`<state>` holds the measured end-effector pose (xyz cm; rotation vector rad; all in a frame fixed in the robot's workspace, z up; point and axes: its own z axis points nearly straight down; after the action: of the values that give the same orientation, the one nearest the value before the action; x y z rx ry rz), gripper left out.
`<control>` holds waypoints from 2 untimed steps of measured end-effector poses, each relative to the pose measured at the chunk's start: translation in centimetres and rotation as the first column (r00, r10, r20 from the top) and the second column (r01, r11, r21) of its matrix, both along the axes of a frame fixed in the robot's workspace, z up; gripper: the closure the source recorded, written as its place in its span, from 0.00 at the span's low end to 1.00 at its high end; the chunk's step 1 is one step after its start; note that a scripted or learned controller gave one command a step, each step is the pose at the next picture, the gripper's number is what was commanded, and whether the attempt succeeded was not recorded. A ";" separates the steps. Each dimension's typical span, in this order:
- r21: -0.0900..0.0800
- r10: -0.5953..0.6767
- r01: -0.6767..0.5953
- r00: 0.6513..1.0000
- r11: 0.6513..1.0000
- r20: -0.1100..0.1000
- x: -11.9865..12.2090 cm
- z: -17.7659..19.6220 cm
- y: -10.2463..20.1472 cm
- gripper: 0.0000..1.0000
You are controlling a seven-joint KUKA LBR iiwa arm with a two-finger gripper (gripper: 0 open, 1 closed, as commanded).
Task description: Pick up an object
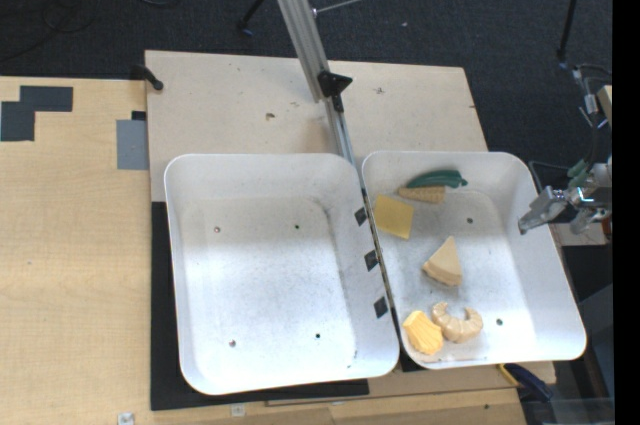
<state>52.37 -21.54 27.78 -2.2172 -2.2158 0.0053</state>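
Two shallow white bins sit side by side on a pale wooden bench [240,103], and together they take up most of the near half of the scene. The left bin [262,273] is the larger. The right bin [530,283] touches it along a shared edge, where small dark clips sit on the divider. A long grey metal rail [300,23] slants from the far dark floor down to where the two bins meet.

The objects all lie in the right bin. Largest to smallest: a flat yellow square piece [393,216] lies near the dividing edge, towards the far side. A pale cream wedge [444,263] rests near the bin's middle. A bright yellow lump [422,333] sits at the near left corner, and a tan curled piece [459,322] lies just beside it on the right, touching or nearly so. A dark green item [437,179] lies at the far side, with a small tan wedge [423,195] tucked against its near edge.

The gripper [532,218] shows at the right edge of the scene, over the right rim of the right bin and well apart from every object. Nothing is seen between its parts; whether it stands wide or narrow cannot be told at this size.
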 end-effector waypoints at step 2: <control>0.001 0.000 0.000 1.000 1.000 -0.002 -0.3 -6.0 -0.5 0.00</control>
<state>52.06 -21.99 21.75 -2.2165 -2.2142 0.0063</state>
